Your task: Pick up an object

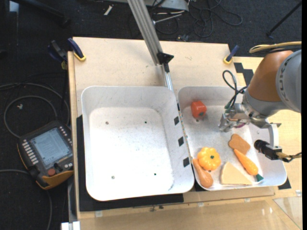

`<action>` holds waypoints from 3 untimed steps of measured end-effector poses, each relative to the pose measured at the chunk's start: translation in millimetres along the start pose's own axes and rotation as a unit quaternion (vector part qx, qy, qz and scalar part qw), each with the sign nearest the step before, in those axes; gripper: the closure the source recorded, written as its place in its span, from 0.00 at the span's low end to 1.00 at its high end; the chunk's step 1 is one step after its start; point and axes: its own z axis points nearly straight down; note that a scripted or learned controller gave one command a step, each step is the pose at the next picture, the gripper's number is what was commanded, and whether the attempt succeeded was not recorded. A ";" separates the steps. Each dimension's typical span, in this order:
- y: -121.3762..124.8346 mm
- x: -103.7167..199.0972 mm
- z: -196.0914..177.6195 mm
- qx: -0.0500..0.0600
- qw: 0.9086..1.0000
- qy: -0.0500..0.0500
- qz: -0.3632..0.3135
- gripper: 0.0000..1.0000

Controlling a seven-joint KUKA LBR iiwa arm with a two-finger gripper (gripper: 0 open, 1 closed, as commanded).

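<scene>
Claw (229, 123) low in right bin (218, 94), near red object (198, 108); finger state unclear.

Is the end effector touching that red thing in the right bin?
Apart. The camera view shows a strip of bare white bin floor between the end effector and the red object, which sits by itself to its left.

A light wooden bench (124, 66) holds two white bins side by side — the left bin (91, 99) and the right bin (184, 97). A grey metal pole (144, 23) leans across the back. On the dark floor lie black cables (206, 8) — and a control pad (47, 151) with a screen.
</scene>
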 end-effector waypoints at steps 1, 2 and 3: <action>0.0 -3.5 -43.2 -0.002 1.000 -0.001 0.000 1.00; 4.1 -3.3 -86.3 -0.002 1.000 -0.001 -0.002 1.00; 9.5 -1.9 -150.0 -0.003 1.000 -0.001 -0.002 1.00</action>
